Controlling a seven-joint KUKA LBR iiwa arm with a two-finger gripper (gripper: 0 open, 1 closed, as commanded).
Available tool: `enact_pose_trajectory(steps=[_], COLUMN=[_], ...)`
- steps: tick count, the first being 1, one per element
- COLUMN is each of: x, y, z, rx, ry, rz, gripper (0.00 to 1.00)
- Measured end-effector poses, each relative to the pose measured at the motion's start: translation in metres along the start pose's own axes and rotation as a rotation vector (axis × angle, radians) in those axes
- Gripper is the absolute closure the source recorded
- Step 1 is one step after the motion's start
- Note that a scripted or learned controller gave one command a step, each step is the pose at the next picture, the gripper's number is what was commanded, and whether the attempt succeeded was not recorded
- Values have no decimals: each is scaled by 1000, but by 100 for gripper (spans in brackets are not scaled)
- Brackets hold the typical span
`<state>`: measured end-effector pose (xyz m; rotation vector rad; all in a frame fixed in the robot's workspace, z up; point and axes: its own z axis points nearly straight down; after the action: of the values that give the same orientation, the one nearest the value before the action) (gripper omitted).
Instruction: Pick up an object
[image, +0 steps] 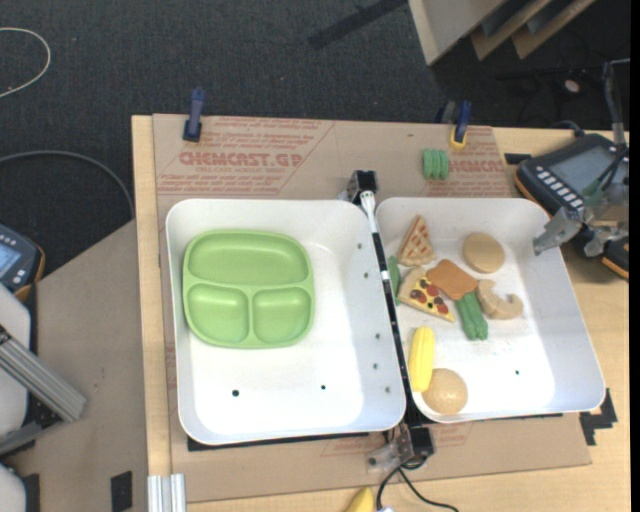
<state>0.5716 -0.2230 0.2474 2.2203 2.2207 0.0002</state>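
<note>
Gripper (556, 232) hovers at the right bin's (560, 340) upper right rim, and I can't tell its opening. Nearest, a tan ball (446, 391) and corn (422, 356). Farther up, the pizza slice (428, 296) and round biscuit (485, 252) sit left of the gripper, apart.

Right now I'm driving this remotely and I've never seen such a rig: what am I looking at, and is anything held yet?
One camera looks down at a slant on a bench with two shallow white bins. The left bin holds a green divided tray. The right bin holds toy food: a pizza slice, a corn cob, a green pepper, a round bun and others. A small green piece lies on the bench above that bin. The grey metal part at the right edge is the arm's end effector, over the right bin's rim. Nothing looks held.
</note>
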Motion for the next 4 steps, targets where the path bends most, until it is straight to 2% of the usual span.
enact_pose_trajectory(steps=[1, 2, 3, 4], x=[84, 79, 93, 162], y=[35, 32, -30, -55], z=[-142, -144, -60, -94], rx=[-19, -5, 13, 0], ry=[-1, -3, 4, 3], rz=[-11, -2, 2, -8], gripper=[0, 100, 100, 100])
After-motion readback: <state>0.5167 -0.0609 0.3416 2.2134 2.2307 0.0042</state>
